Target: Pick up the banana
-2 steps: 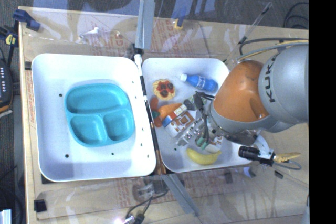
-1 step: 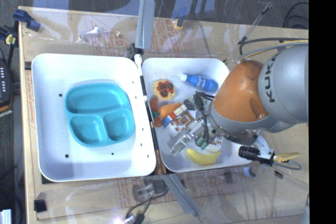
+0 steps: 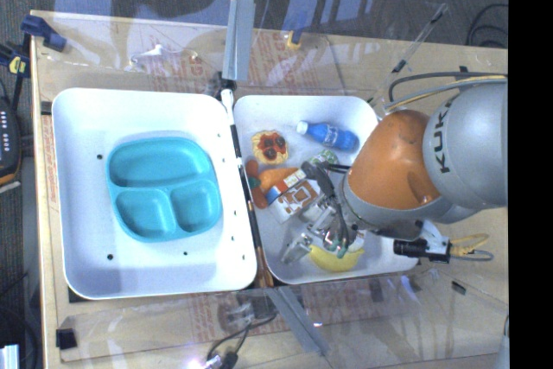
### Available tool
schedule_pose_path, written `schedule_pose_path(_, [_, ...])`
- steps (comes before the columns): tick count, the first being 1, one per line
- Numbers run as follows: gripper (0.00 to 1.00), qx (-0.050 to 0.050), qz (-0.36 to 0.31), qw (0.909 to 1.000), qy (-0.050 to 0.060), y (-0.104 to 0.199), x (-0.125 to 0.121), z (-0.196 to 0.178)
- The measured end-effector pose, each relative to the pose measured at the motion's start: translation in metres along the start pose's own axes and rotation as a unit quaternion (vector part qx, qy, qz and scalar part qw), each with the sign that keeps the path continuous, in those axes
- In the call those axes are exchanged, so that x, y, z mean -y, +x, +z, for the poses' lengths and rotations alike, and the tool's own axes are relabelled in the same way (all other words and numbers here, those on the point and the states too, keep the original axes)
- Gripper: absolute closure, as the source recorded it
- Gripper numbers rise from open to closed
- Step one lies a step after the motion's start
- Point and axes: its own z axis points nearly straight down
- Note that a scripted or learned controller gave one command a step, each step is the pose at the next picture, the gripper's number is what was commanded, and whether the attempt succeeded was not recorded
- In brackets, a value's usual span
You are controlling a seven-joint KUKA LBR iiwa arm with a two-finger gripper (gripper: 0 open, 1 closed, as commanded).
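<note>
A yellow banana (image 3: 335, 259) lies at the front edge of the right bin (image 3: 285, 112), partly hidden by the gripper. My gripper (image 3: 321, 239) hangs low in that bin, right over the banana, its metal fingers (image 3: 298, 248) pointing left and down. The grey arm with its orange band (image 3: 393, 164) covers the bin's right side. The view does not make clear whether the banana sits between the fingers.
The right bin also holds a blue bottle (image 3: 330, 134), a round pastry toy (image 3: 270, 146), an orange carrot-like toy (image 3: 270, 180) and a small box (image 3: 294, 196). The left bin (image 3: 78, 112) bears a blue divided tray (image 3: 164, 186). A metal post (image 3: 238, 34) stands behind the bins.
</note>
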Motion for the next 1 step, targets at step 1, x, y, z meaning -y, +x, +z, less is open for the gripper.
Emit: schedule_pose_path(1, [1.0,-0.001,-0.002,1.0,0.0,-0.0002,-0.0009,-0.0104])
